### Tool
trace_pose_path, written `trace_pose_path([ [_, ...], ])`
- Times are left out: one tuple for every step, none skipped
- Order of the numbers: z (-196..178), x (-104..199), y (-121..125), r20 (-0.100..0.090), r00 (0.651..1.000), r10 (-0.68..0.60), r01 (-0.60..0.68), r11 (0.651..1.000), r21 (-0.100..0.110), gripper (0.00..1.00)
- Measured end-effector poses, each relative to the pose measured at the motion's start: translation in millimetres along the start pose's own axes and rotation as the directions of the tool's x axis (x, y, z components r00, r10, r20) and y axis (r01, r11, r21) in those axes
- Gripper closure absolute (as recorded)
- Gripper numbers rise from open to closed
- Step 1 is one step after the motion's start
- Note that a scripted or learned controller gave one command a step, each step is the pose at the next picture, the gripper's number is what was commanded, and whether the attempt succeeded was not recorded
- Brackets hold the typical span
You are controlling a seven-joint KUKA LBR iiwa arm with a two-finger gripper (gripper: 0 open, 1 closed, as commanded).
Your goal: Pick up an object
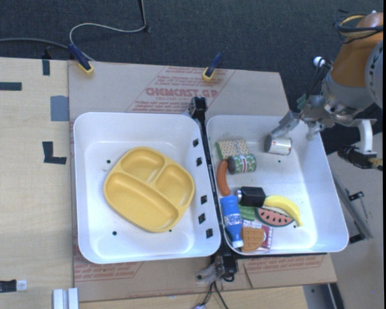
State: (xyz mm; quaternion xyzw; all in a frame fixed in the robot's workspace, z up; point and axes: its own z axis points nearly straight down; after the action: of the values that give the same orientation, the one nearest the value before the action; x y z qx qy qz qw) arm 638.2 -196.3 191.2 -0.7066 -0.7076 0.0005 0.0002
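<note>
We see no single target marked; the candidates lie in the right bin (321, 172). Nearest the gripper (278, 136) is a small silver can (279, 146), lying on its side near the bin's far right part. The gripper hangs just above it, at or touching its top; we cannot tell how the jaws stand, nor whether anything sits between them.

Left of the can: a checkered pouch (231, 148), and just below it a green-labelled tin (242, 164) on its side. A sausage (223, 176) lies along the bin's left wall. Toward the near end, crowded together: a black block (251, 195), a blue bottle (231, 215), a banana (284, 206), a watermelon slice (275, 217), and an orange waffle-like piece (252, 237) on a small card. These touch or overlap; exact stacking unclear.

The floor round the can is bare, with the tin and pouch the closest neighbours, apart from it.

The left bin (90, 172) carries a yellow divided plate (149, 188), sitting flat, slightly turned.

Both bins rest on cardboard (174, 92) printed in red, held by two blue-and-yellow clamps (81, 58) at its far edge. Underneath is a pale wood table (19, 172) with dark tape marks. Beyond lies dark carpet (244, 18) with a cable (109, 26) trailing across it.
</note>
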Motion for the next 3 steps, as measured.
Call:
trace_pose_path([
  [90,15,26,0.002,1.000,0.000,0.000,1.000,-0.001,0.00],
  [106,47,2,0.002,1.000,0.000,0.000,1.000,-0.001,0.00],
  [103,64,-7,0.023,1.000,0.010,-0.010,1.000,-0.018,0.00],
])
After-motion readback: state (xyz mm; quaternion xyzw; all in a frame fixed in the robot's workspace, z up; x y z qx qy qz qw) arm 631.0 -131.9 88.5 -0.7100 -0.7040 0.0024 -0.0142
